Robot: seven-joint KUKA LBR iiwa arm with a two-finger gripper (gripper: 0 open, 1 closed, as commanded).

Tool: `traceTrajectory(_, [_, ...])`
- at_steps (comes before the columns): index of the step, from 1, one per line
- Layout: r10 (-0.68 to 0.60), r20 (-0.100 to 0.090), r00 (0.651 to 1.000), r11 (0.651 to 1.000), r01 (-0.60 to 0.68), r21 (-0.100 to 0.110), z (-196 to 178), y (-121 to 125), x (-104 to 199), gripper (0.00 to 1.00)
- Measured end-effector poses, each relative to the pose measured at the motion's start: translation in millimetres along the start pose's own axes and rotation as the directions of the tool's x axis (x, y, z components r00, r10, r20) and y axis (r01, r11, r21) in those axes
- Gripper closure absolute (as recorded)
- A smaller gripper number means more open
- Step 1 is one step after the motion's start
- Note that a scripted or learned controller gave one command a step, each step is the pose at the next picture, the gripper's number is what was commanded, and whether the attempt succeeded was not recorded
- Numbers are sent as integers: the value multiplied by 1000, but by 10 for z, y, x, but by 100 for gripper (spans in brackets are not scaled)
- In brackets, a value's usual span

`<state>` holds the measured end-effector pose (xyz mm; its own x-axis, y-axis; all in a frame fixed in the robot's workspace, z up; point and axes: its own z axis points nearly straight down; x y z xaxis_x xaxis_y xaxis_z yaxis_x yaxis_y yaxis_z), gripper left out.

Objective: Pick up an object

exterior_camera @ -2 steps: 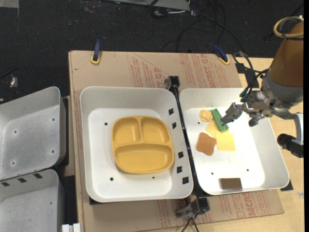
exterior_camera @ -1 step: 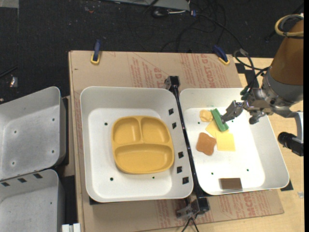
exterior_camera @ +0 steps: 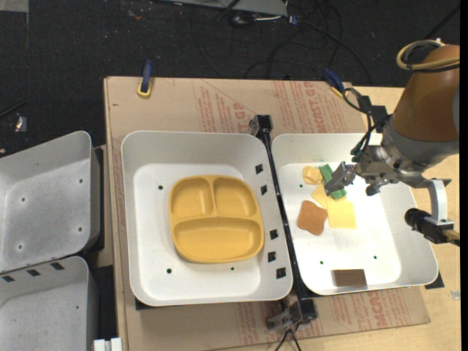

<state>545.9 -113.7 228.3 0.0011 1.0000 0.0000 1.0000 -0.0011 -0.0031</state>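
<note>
A robotics lab is showing itself here. A grey and orange robot arm [exterior_camera: 428, 115] is reaching in over two white bins [exterior_camera: 139, 218] that are sitting on a sheet of printed cardboard [exterior_camera: 212, 101] clamped to the surface. Loose cables [exterior_camera: 314, 28] are trailing over dark speckled carpet [exterior_camera: 58, 35], and spare white bins [exterior_camera: 44, 189] are lying at the left.
</note>
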Motion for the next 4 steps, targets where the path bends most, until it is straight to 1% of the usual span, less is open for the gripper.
traceTrajectory(1, [1, -1, 1000, 1000, -1, 4, 584, -98, 37, 0])
traceTrajectory(2, [1, -1, 1000, 1000, -1, 2, 1037, -118, -18, 0])
traceTrajectory(3, [2, 0, 1000, 1000, -2, -3, 910, -105, -18, 100])
traceTrajectory(4, [-4, 1, 1000, 1000, 4, -6, 426, -127, 52, 100])
